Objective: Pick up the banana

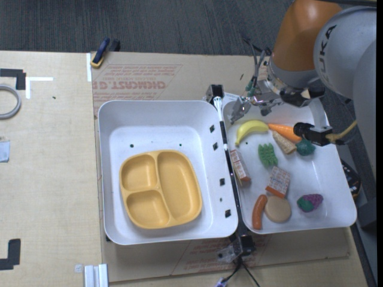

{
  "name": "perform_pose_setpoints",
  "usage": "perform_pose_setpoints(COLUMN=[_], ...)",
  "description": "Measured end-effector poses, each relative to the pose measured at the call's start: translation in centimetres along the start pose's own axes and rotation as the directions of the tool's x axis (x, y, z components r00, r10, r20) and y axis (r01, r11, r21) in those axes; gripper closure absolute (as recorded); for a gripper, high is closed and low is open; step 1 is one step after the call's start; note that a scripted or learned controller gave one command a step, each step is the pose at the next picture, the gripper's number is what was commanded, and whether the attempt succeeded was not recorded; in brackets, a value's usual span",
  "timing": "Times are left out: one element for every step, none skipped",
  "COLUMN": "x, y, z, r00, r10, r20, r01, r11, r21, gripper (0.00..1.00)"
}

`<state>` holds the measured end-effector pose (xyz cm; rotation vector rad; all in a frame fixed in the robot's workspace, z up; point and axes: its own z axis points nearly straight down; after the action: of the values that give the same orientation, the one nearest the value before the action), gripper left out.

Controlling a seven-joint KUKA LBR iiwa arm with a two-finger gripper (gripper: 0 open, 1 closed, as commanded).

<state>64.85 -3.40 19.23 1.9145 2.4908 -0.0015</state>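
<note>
The yellow banana [251,128] lies curved near the far left corner of the right white bin [335,178]. My gripper [246,104] hangs just beyond and above the banana's left end, close to the bin's far rim, and does not touch the fruit. The grey arm with its orange band comes in from the upper right and covers the bin's far right corner. Nothing shows in the gripper.
An orange carrot [283,130], a tan wedge [285,143] and a green piece [267,155] lie right beside the banana. A snack bar [239,166], small box [278,181], sausage [258,211], round bun [277,209] and purple grapes [309,202] fill the bin's near half. A yellow divided plate [160,188] sits in the left bin [114,160].
</note>
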Motion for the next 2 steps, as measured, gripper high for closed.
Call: perform_pose_setpoints(x=[3.90,3.90], y=[-3.46,-3.46], z=[-0.01,-0.01], r00=[0.996,0.996], r10=[-0.088,-0.088], r20=[0.000,0.000], r01=[0.088,0.088], r11=[0.996,0.996], r21=[0.000,0.000], gripper=[0.00,0.00])
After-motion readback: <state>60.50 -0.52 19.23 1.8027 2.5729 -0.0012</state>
